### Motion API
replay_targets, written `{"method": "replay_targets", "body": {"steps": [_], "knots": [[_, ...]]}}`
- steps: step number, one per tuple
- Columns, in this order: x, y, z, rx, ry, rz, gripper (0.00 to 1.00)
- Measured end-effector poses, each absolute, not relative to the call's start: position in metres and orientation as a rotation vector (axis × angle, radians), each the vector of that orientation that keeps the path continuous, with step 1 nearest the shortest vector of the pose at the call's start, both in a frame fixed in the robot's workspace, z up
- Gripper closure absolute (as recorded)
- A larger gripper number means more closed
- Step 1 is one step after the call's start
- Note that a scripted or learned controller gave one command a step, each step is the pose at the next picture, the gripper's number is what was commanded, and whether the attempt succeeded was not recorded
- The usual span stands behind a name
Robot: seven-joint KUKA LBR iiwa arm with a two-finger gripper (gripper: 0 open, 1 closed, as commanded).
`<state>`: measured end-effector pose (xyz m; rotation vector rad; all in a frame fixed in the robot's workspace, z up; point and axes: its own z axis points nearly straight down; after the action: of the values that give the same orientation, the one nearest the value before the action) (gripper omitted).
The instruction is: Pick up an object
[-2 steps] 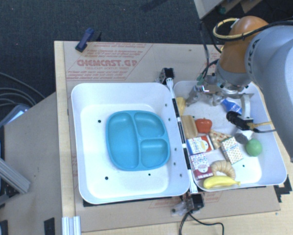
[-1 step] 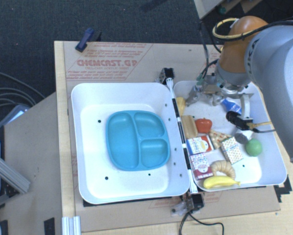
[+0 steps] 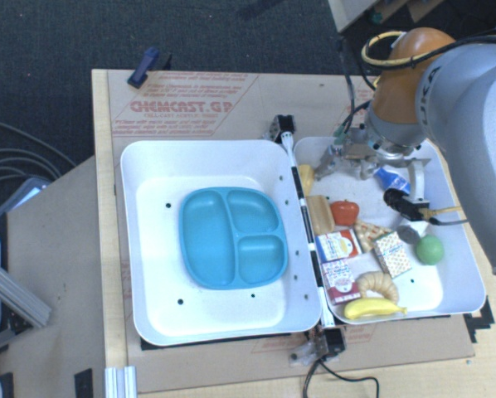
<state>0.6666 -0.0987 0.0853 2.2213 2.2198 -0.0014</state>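
Observation:
My gripper (image 3: 353, 157) hangs low over the far end of the right bin (image 3: 455, 293), under the orange-banded wrist. Just right of it lies a small blue object (image 3: 391, 179). A yellow piece (image 3: 304, 174) sits to its left at the bin's edge. Nearer the camera lie a red tomato (image 3: 344, 212), a long wooden block (image 3: 318, 214), a green ball (image 3: 430, 249), a patterned box (image 3: 393, 253), two red-and-white packets (image 3: 337, 245), a croissant (image 3: 377, 283) and a banana (image 3: 372, 308). I see nothing held in the gripper.
The left bin (image 3: 148, 172) holds a blue divided plate (image 3: 231, 236). A blue clip (image 3: 143, 67) lies on the cardboard sheet behind the bins. The grey arm covers the right bin's far right corner.

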Motion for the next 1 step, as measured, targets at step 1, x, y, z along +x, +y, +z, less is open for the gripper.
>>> {"method": "replay_targets", "body": {"steps": [1], "knots": [[0.6668,-0.0959,0.0862,2.22,2.216,-0.005,0.0]]}}
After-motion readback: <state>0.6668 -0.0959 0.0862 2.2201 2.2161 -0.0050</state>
